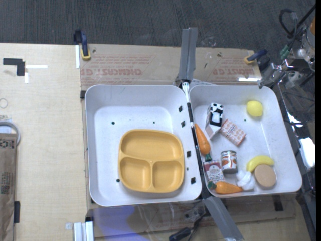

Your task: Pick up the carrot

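Two orange carrots lie in the right bin (281,134). One carrot (202,139) rests along the bin's left wall, pointing toward the back. The other carrot (228,187) lies across the front edge, beside a small red box (213,171). My gripper (274,74) hangs at the view's upper right, above the back right corner of the right bin. It is well away from both carrots and nothing shows in it.
The right bin also holds a black-and-white carton (215,115), a lemon (255,108), a pink packet (233,132), a small can (228,161), a banana (260,161) and a round tan piece (265,176). A yellow divided plate (151,160) sits in the left bin (100,134).
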`<action>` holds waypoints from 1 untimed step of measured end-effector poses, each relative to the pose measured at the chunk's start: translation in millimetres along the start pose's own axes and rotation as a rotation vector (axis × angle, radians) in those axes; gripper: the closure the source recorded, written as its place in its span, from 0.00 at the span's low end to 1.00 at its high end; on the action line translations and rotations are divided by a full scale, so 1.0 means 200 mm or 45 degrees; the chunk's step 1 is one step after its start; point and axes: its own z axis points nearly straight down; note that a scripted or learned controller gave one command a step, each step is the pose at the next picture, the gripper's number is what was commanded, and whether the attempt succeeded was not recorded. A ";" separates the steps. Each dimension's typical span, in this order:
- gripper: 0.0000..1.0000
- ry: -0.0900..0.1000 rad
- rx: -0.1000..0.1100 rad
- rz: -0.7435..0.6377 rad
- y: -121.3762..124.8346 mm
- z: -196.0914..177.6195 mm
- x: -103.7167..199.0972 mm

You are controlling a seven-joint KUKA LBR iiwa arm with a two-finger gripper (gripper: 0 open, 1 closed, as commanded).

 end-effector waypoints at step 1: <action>0.00 0.022 0.007 0.408 -0.19 0.91 -0.03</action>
